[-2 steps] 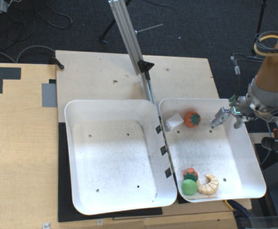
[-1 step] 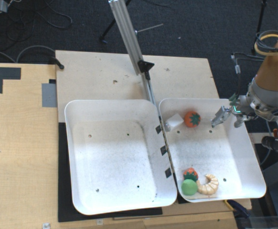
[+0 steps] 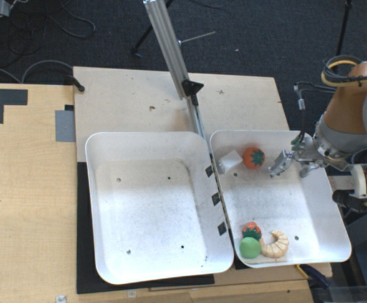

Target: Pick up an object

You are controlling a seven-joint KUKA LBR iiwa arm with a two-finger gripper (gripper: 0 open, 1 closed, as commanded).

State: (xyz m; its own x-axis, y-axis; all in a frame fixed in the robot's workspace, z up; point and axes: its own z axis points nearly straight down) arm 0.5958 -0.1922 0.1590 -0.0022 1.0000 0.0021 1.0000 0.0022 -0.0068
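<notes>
In the right bin (image 3: 309, 213) lie a red tomato-like ball with a green top (image 3: 254, 158), a small white block (image 3: 229, 161) just left of it, and at the front a green ball (image 3: 250, 247), a small red piece (image 3: 251, 228) and a beige croissant-shaped toy (image 3: 275, 244). My gripper (image 3: 291, 165) hangs over the right bin's far right part, to the right of the red ball and apart from it. Its fingers stand spread with nothing between them.
The left bin (image 3: 108, 188) sits beside the right one, with black clips along the shared wall. A slanted aluminium post (image 3: 171, 49) rises behind the bins. The arm's orange band (image 3: 347, 109) is at the right edge.
</notes>
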